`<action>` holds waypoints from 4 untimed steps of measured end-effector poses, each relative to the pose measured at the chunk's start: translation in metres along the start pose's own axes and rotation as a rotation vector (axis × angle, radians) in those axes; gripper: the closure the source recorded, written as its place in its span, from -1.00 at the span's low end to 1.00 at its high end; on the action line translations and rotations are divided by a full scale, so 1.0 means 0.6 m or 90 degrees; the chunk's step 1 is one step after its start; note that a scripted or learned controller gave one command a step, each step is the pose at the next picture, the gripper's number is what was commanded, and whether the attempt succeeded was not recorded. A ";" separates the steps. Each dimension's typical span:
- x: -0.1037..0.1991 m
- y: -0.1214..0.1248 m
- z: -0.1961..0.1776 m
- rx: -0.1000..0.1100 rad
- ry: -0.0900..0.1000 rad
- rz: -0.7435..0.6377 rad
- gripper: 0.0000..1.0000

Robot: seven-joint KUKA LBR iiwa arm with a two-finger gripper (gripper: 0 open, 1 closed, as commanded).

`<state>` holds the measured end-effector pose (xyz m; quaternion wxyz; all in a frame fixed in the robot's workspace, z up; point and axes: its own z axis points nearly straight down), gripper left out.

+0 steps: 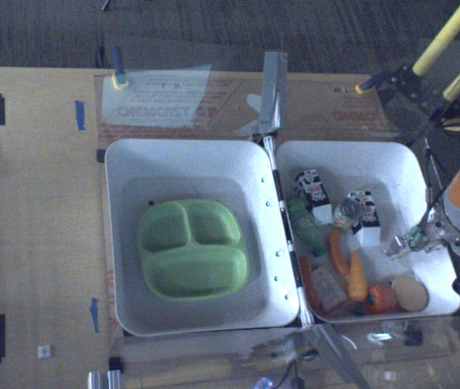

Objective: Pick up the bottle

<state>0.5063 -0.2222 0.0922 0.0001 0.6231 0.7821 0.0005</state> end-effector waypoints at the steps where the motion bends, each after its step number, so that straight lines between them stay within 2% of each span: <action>1: -0.001 0.001 -0.017 -0.002 -0.001 0.001 1.00; 2: -0.003 0.002 -0.034 -0.005 -0.003 0.003 1.00; 3: 0.008 -0.044 -0.029 0.000 0.000 -0.092 1.00; 4: 0.007 -0.042 -0.161 -0.001 -0.002 -0.017 1.00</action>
